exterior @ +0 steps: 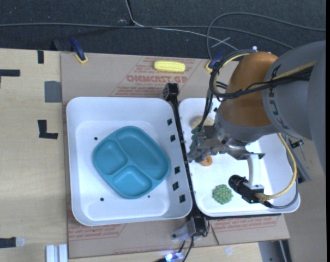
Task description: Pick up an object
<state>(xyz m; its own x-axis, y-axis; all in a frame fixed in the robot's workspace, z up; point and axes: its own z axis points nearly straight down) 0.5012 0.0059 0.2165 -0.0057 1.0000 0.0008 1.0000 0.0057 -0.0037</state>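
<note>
Now I am reaching down into the right bin [274,146], close to the wall where the two bins meet. My fingers [199,149] are hanging low by that wall, and I cannot tell if they are open or closed, because my own arm is hiding them. A small orange thing [207,161] is lying on the bin floor just beside my fingers, a little below them in the camera view. It is partly hidden, so I am only guessing that it is light and easy to push away. I should come straight down over it and squeeze it from both sides. A green bumpy ball [222,194] is sitting further down in the same bin, near my fingers but not touching them. It is looking round and a bit rough, so it may roll, but it should not slip much. I would grab it across the middle. A blue plate [131,161] with three parts is lying in the left bin [77,146], and a yellow corn toy [169,66] is resting on the bench behind the bins.
</note>
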